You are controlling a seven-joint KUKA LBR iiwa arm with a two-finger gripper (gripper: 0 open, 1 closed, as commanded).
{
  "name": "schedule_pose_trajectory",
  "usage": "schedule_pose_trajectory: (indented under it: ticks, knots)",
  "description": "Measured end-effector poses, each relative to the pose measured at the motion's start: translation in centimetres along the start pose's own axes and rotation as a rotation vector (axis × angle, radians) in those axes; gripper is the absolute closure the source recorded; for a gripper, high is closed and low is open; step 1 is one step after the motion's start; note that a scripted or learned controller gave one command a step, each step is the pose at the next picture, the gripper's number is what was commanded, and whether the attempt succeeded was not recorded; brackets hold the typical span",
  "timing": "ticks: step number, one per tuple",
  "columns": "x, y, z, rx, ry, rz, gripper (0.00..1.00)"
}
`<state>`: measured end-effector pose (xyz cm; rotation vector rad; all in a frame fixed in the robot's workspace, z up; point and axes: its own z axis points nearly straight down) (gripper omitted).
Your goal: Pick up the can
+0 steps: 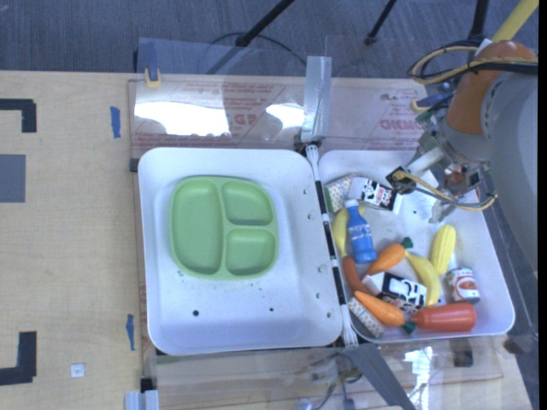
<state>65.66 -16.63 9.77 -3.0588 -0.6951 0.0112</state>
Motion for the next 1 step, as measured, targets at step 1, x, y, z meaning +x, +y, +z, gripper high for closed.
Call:
schedule_pose_trajectory:
  ticks: [1]
  knots:
    - [0.15, -3.12, 1.26, -0.004, 0.006, -0.007, 0.00]
